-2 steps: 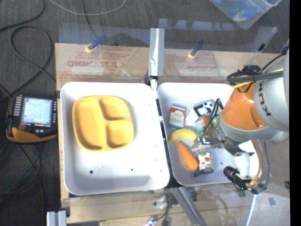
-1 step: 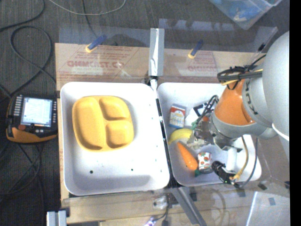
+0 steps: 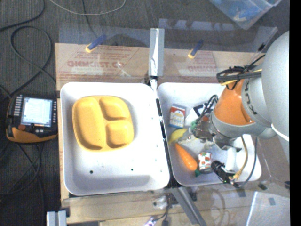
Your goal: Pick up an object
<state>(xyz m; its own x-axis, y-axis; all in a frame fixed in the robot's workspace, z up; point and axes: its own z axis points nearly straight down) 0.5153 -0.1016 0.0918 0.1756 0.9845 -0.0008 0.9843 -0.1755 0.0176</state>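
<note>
Grey metal end effector [image 3: 203, 134] is hanging low in the right shallow white plastic bin [image 3: 244, 175], wrist w/ orange band [image 3: 231, 108] leaning over it; can't tell its state, arm is blocking. Just beside it: yellow curved banana-like piece [image 3: 178, 135], orange carrot-shaped toy [image 3: 186, 157], small red-and-white patterned cube [image 3: 204, 161]. Small red-and-white carton [image 3: 177, 116] is sitting further back. Nothing is showing as gripped. Left white bin [image 3: 70, 173] is carrying a yellow compartment tray [image 3: 103, 122]. Judging: approach/descend step of the pick is underway; next move needs centring over one item, prob. banana or cube, then closing & lifting straight.
</note>
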